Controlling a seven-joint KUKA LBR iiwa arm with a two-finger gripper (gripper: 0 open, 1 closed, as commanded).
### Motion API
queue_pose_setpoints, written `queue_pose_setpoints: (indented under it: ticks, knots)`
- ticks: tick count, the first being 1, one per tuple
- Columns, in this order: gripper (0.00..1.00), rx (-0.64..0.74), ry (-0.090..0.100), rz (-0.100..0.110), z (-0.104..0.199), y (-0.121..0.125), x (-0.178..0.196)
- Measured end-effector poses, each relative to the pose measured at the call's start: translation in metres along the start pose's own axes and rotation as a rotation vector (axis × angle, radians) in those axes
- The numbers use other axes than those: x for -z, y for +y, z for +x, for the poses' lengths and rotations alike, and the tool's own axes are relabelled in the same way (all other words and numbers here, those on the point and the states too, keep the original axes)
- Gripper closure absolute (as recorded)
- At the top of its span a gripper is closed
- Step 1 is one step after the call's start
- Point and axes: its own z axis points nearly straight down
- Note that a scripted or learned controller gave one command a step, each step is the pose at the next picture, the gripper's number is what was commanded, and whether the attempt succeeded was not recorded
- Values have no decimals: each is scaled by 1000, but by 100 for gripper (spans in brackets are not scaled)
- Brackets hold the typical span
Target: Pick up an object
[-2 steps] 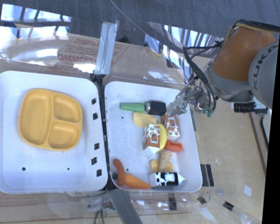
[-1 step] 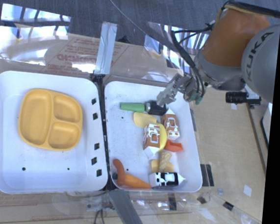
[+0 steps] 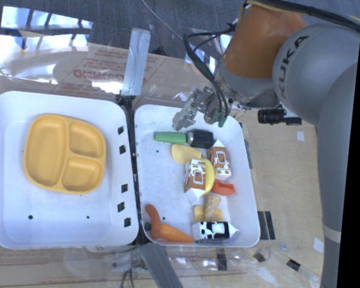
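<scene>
The right bin [image 3: 246, 178] holds several toy items. A green and black marker-like piece [image 3: 184, 137] lies near the back, and a yellow banana [image 3: 207, 174] lies under a small brown-and-white carton [image 3: 195, 175]. A second carton [image 3: 220, 163], an orange wedge [image 3: 224, 189], a tan chunk [image 3: 212, 206], a cow-patterned carton [image 3: 213, 231], a carrot [image 3: 171, 234] and a red sausage [image 3: 152, 214] also lie there. My gripper [image 3: 193, 110] hangs over the bin's back edge, just above and behind the green and black piece, with nothing seen in it.
A yellow divided plate [image 3: 65, 153] lies in the left bin [image 3: 0, 205]. A ridge with black clips [image 3: 126, 166] separates the two bins. The grey arm [image 3: 302, 63] with its cables [image 3: 202, 47] looms over the right bin's far right corner.
</scene>
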Motion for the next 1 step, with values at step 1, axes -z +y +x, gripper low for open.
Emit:
queue_pose_setpoints:
  ticks: [1]
  knots:
    - [100,1,-7,1,-7,-3,2]
